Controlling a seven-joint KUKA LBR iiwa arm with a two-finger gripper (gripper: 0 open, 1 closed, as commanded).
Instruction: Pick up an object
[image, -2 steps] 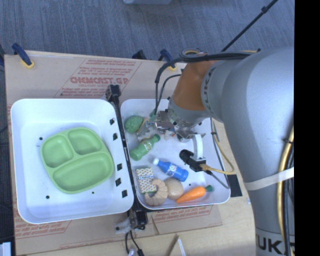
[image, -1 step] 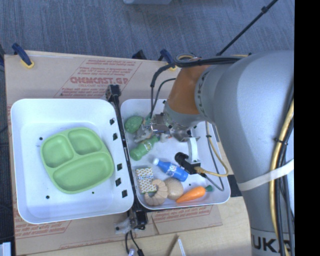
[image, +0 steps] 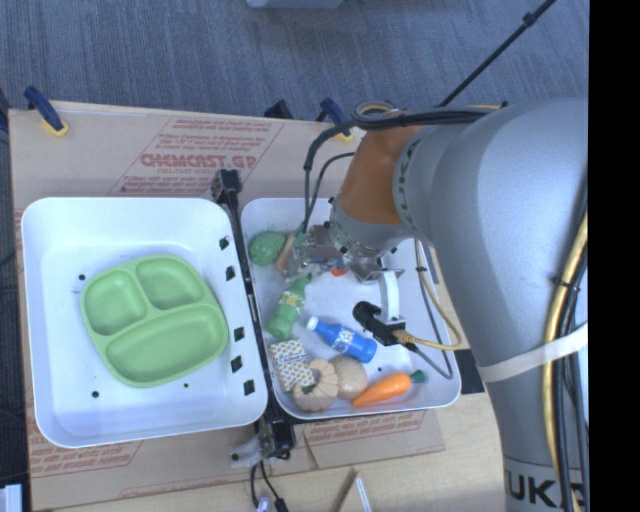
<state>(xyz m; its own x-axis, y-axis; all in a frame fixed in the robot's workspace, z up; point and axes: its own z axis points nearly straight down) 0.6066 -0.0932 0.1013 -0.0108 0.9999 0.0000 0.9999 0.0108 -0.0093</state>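
Bottle (image: 342, 339), a small blue one with a white cap and a pale label, lies on its side on the floor of the right bin (image: 440, 395). Its long axis runs at a slant, with the white cap toward the upper left and the blue base toward the lower right. It sits below and slightly left of the pincer (image: 335, 252), clearly apart from it, with bare white bin floor between them.

The pincer hangs low over the upper part of the right bin, under the orange band of the grey arm (image: 500, 220); I cannot tell whether it is released or clenched, since the wrist hides its tips.

A round green vegetable (image: 266, 247) rests just left of the pincer, near the bin's upper left corner. A paler green piece (image: 287, 312) lies left of the bottle's cap. Below the bottle are a patterned packet (image: 288, 361), a tan shell-shaped pastry (image: 318, 385) and a carrot (image: 385, 388) with its green top pointing right. The left bin (image: 40, 300) holds a green divided plate (image: 155, 318). Both bins stand on cardboard on the tabletop (image: 470, 440).
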